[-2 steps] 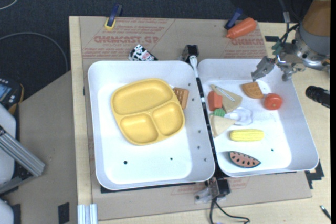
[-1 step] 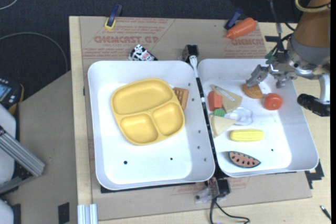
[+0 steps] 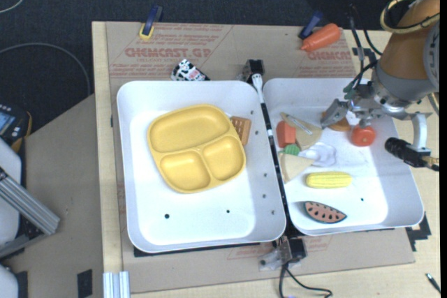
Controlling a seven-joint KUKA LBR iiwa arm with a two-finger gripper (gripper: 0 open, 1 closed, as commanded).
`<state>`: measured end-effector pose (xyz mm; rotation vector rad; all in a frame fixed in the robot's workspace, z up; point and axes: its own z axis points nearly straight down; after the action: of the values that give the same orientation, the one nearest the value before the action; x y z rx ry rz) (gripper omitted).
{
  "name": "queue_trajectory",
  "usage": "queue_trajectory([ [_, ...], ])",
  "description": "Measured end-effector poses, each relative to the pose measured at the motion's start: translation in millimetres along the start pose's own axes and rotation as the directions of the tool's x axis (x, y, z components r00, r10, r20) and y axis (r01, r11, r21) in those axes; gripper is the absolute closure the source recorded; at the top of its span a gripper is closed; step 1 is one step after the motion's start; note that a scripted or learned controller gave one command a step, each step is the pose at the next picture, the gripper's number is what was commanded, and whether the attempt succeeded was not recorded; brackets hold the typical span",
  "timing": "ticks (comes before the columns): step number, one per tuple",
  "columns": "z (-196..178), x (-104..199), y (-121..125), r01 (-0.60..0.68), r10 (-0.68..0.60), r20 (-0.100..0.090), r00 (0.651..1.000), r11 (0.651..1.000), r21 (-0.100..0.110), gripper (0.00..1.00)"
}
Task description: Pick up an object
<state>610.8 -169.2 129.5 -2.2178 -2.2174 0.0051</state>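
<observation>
The right bin [image 3: 394, 200] holds several toy foods: a yellow corn cob [image 3: 328, 180], a watermelon slice [image 3: 325, 212], a red tomato [image 3: 362, 137], a red-orange piece [image 3: 286, 132], a pale cheese wedge [image 3: 297, 165] and a whitish piece [image 3: 323, 153]. My gripper [image 3: 347, 114] hangs low over the far part of this bin. It is just left of the tomato, and a brownish piece [image 3: 339, 125] lies right under it. The wrist hides how the gripper stands.
In the left bin [image 3: 140, 220] lie a yellow divided plate [image 3: 198, 147] and a waffle-like piece [image 3: 241, 128] behind it. Outside the bins on the board lie an orange carrot [image 3: 321, 37], a black-and-white toy [image 3: 188, 71] and a blue-yellow clip [image 3: 149, 24].
</observation>
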Motion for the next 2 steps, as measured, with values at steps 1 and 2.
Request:
queue_trajectory([
  [1, 42, 2, 4, 0.001, -0.001, -0.002, 1.0, 1.0, -0.012, 0.0],
  [2, 28, 1, 5, 0.001, -0.001, 0.003, 1.0, 1.0, -0.019, 1.0],
])
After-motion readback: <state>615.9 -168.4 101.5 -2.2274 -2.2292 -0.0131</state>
